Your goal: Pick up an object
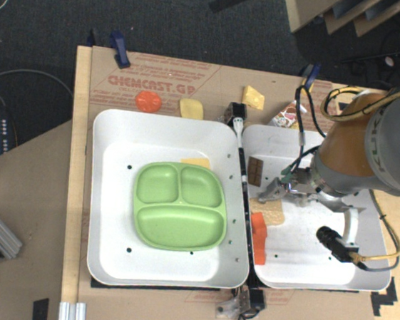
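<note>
The arm (374,140) comes in from the right and hangs over the right bin (295,270); the gripper (274,191) sits low near that bin's left side, fingers pointing toward the divider betw. the two bins; I'd judge it's in the reach-and-close part of the pick, nothing lifted yet.

Candidates close by: a tan cracker-like piece (271,214) just below the fingertips, a brown block (254,172) just above and left of them, an orange block (257,237) lower down against the left wall; the tan piece looks the nearest target, though I can't say for sure which one the program's after.

To do it well, imo: come straight down so the fingers straddle the piece rather than land on top; it's flat and thin, so the tips need to get right to the bin floor; keep clear of the bin wall and the brown block, else a finger snags or shoves the thing aside; close fully before lifting, lift slow.

Fingers: they look a little apart, not wide; from here I see nothing betw. them, and whether a tip touches the tan piece I can't tell, too small and shadowed.

The left bin (105,238) holds a green divided plate (179,207), well apart from all this.
</note>
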You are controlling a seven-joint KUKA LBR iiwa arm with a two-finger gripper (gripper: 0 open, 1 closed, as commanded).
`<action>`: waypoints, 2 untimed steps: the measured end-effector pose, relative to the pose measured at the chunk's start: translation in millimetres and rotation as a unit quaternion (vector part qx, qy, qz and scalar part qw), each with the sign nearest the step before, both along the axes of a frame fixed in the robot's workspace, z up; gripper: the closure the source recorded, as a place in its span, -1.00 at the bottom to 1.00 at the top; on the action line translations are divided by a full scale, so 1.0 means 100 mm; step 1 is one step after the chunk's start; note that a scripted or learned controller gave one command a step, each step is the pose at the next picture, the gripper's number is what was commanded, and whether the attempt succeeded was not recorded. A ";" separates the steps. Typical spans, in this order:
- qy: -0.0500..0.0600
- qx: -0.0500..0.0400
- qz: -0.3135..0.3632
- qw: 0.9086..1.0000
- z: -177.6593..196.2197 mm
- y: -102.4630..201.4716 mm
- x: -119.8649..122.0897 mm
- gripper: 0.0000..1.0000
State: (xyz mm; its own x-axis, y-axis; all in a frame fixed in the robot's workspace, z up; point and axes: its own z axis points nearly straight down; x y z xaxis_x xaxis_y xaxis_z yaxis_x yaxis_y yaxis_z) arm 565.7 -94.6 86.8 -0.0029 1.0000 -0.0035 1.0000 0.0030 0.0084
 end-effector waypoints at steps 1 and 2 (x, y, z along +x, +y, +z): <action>0.001 0.002 -0.003 1.000 0.01 0.01 -0.36 -1.00; -0.001 0.000 0.000 1.000 0.00 -0.24 0.53 -1.00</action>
